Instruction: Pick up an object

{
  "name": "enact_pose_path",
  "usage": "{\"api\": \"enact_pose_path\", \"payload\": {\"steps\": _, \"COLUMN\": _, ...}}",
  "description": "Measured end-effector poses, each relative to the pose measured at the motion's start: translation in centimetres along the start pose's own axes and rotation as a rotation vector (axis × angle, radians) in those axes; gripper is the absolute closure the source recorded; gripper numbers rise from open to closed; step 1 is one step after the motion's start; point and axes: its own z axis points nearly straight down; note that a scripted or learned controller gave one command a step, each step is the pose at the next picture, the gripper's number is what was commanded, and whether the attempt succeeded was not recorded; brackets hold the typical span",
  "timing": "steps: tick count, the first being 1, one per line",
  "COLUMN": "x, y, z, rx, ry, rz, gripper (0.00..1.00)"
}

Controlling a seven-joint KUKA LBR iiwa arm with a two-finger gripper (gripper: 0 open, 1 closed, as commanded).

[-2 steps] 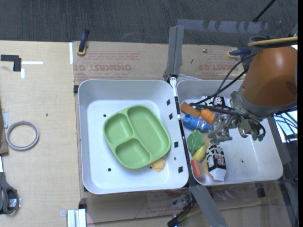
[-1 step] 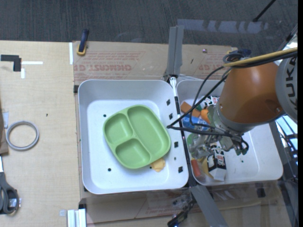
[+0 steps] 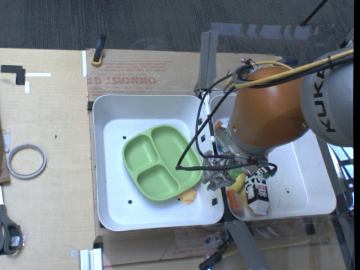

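A green divided plate (image 3: 159,162) lies in the left bin (image 3: 112,117), with a small yellow object (image 3: 188,196) at its lower right edge. The arm's orange band and wrist hang over the divider between the bins. The gripper (image 3: 216,179) points down near the left edge of the right bin (image 3: 315,196), just above a cluster of objects: a yellow piece (image 3: 239,181), a black-and-white carton (image 3: 259,193) and a red-orange item (image 3: 233,202). The wrist and cables hide the space between the fingers.
A roll of tape (image 3: 25,161) and scissors (image 3: 8,238) lie on the wooden bench at the left. A yellow-and-blue tool (image 3: 99,50) rests near the cardboard behind the bins. Black cables loop over the plate's right edge.
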Motion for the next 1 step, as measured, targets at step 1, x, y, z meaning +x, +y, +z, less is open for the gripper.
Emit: {"api": "enact_pose_path", "payload": {"steps": 1, "x": -2.19, "y": 4.2, "z": 1.83, "rx": -0.001, "ry": 0.003, "rz": 0.124, "gripper": 1.0}}
